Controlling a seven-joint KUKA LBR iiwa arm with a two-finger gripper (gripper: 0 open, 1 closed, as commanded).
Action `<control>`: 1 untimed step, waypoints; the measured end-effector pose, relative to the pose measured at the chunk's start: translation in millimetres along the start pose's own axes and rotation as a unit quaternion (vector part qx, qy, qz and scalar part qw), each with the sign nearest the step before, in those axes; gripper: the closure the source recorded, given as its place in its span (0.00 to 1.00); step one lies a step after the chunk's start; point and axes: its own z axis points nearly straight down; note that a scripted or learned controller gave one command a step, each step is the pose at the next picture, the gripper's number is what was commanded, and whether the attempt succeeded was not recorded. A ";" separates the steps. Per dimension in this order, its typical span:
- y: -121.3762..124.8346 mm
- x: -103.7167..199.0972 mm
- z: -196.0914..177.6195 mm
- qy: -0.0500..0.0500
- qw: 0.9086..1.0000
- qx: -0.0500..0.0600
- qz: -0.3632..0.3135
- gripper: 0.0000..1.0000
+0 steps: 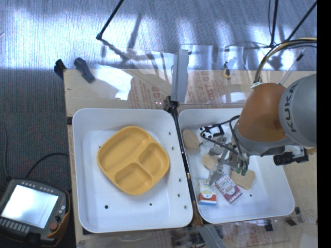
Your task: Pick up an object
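The gripper point(220, 170) hovers in the right bin point(282, 200); whether it holds anything, I cannot tell. The packet point(228, 187) beneath looks light and flat, so pinch its edges.

Arm point(302, 112): fat grey casing, rounded, dark "KUKA" lettering on side. Wide orange band point(261, 115) above wrist, glossy, dome-shaped. Below band, grey ring, then slim metal hand point(220, 172) of thin silvery rods and linkages. Black cable loops beside wrist. Yellow and black hoses arch over arm top. Small black stub juts from lower casing.
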 end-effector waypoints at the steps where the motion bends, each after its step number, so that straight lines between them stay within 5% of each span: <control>1: 1.5 0.4 -9.9 0.003 1.000 0.000 -0.003 1.00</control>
